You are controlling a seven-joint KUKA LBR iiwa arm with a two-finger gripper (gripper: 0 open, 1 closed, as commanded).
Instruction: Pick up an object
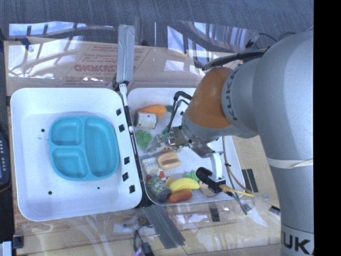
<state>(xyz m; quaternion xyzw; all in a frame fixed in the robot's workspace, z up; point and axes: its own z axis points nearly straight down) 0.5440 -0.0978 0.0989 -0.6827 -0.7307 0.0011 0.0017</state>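
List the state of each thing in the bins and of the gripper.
Blue divided plate: flat in left bin, nothing on it.
Carrot: lying at right bin's far end.
Banana: lying near right bin's front.
Hot dog bun: lying mid-bin, below the gripper.
Gripper: lowered over right bin, grasp unclear.

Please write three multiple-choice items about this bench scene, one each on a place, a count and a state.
1. Where does the blue tray lie?
A. left bin
B. right bin
C. on the cardboard

2. How many compartments does the blue tray have?
A. two
B. three
C. five

3. How does the banana lie?
A. held up by the arm
B. flat in the right bin
C. on the blue tray

Answers:
1 A, it sits inside the left bin.
2 B, two small ones and one long one show.
3 B, it rests near the front wall of the right bin, beside a red sausage.
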